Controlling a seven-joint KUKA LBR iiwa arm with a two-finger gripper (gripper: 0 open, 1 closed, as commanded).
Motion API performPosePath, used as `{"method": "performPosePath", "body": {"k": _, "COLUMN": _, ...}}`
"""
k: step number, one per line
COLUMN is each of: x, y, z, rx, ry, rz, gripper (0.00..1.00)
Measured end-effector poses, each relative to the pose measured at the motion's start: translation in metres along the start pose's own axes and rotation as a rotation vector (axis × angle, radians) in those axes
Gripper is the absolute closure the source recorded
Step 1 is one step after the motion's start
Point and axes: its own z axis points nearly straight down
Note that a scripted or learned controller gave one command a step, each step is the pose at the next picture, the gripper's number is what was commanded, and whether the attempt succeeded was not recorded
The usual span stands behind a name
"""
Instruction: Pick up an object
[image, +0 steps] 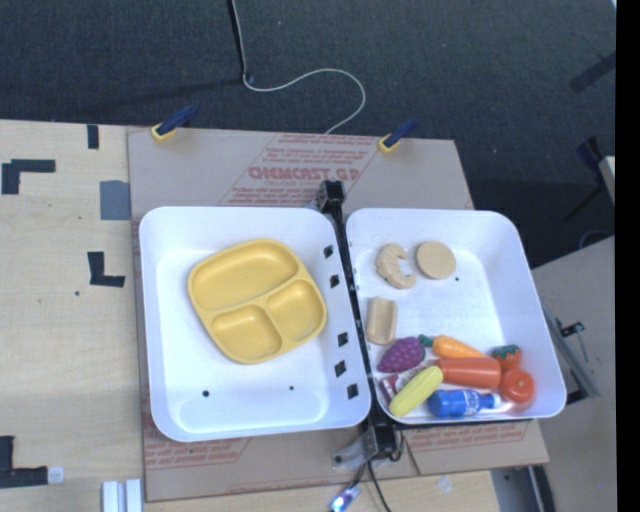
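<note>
**Nothing lifted yet; crowded corner is the main hazard**

Two white bins are seen side by side on the desk (60, 330). In the left bin (170, 400) a yellow tray (257, 299) with three compartments is lying flat, a little toward 11 o'clock of that bin's middle. The candidate objects are all gathered in the right bin (500, 260). Toward 11 o'clock of that bin a croissant (395, 266) and a round cookie (436, 260) are set just beside each other, and a tan block (381, 321) lies near the dividing wall at 9 o'clock. From 6 to 4 o'clock a tight cluster is packed: grapes (402, 353), corn (415, 390), a carrot (458, 348), a sausage (468, 372), a blue bottle (460, 403) and a tomato (517, 386), many of them touching.

The state of the jaws cannot be told, and no object is judged to have been picked so far.

Several failures could be expected from here. If the cluster is targeted, two pieces may be caught together or a neighbour nudged aside, because no gap is left between them. The rounded corn or tomato may be squeezed out sideways. The tan block, being close to the wall, may leave no room for a jaw on that side. The flat cookie may be missed altogether, since little height is offered. The croissant, standing fairly free, is judged the safer choice.
</note>
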Motion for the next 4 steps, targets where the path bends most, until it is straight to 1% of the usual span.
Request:
{"method": "performPosePath", "body": {"k": 1, "x": -0.003, "y": -0.019, "z": 0.029, "rx": 0.002, "ry": 0.001, "rz": -0.006, "gripper": 1.0}}
{"method": "performPosePath", "body": {"k": 2, "x": -0.003, "y": -0.018, "z": 0.017, "rx": -0.003, "ry": -0.001, "rz": -0.007, "gripper": 1.0}}
{"method": "performPosePath", "body": {"k": 3, "x": 0.02, "y": -0.02, "z": 0.185, "rx": 0.016, "ry": 0.008, "rz": -0.008, "gripper": 1.0}}
{"method": "performPosePath", "body": {"k": 4, "x": 0.009, "y": 0.008, "z": 0.229, "rx": 0.002, "ry": 0.001, "rz": -0.007, "gripper": 1.0}}
